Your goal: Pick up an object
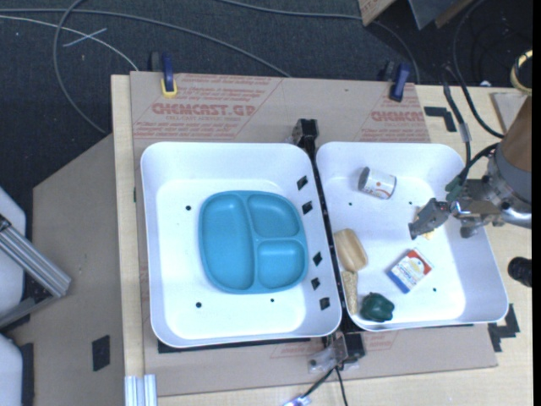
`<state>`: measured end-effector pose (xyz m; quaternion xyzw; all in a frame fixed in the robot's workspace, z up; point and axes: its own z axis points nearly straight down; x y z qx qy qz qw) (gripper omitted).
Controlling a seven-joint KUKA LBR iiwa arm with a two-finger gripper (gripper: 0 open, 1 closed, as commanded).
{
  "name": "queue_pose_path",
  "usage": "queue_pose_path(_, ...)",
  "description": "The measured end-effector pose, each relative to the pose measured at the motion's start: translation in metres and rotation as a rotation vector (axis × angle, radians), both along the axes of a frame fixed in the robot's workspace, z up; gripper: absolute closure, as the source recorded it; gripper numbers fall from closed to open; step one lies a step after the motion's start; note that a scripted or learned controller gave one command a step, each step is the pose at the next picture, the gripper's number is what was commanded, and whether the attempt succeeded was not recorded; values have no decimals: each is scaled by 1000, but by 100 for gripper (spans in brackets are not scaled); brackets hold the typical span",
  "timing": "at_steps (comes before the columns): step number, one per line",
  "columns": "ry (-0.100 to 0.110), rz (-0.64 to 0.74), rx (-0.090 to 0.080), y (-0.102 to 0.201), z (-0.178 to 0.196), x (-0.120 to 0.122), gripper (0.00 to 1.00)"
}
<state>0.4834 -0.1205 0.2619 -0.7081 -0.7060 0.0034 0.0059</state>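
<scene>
Right now the gripper (pixel 444 214) hangs over the right bin (pixel 439 155), near that bin's right side, with the arm (pixel 516 172) coming in from the right. Whether its fingers are spread or closed I cannot tell; nothing is visibly held between them.

Four things lie in the right bin as candidates for the pick. A small can (pixel 377 183) lies on its side toward the back. A red, white and blue packet (pixel 409 271) sits just below and left of the gripper, the nearest item. A tan bread roll (pixel 350 250) rests against the divider side, and a dark green lump (pixel 377 307) lies near the front edge. The left bin (pixel 161 227) holds a blue divided plate (pixel 254 241).

Judging from this, the packet looks like the likely target, and it is flat, so the fingers could slide over it or pinch only an edge and drop it. The can could roll away if nudged sideways. A descent too close to the bin wall might jam a finger against the rim.
</scene>
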Motion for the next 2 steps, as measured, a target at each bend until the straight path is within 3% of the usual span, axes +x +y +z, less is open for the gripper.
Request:
queue_pose_path(1, -12, 4, -2, 0, 5, 2, 0)
queue_pose_path(2, -6, 3, 0, 11, -48, -1, 0)
